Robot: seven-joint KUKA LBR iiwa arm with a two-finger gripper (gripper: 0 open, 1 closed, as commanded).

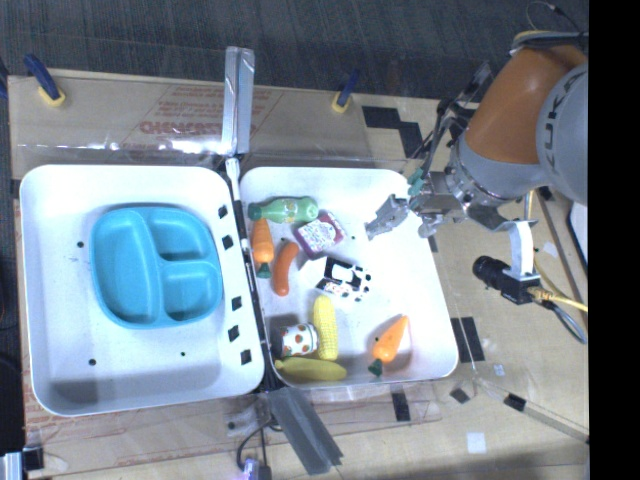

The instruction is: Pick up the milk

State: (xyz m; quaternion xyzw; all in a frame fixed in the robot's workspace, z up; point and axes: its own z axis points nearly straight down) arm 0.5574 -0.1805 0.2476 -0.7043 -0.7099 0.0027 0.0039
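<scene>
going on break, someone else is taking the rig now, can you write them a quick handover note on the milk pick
Claw: over the right bin's upper right area, nothing visible between its fingers; open or shut can't be told.
Milk: the black-and-white cow-pattern carton, lying mid right bin, below the purple packet and above the corn. Claw is up and to the right of it, apart.
Done: nothing; milk not grasped.
Left: move over the milk, descend, grip, lift.
Left bin holds the blue tray.
</scene>
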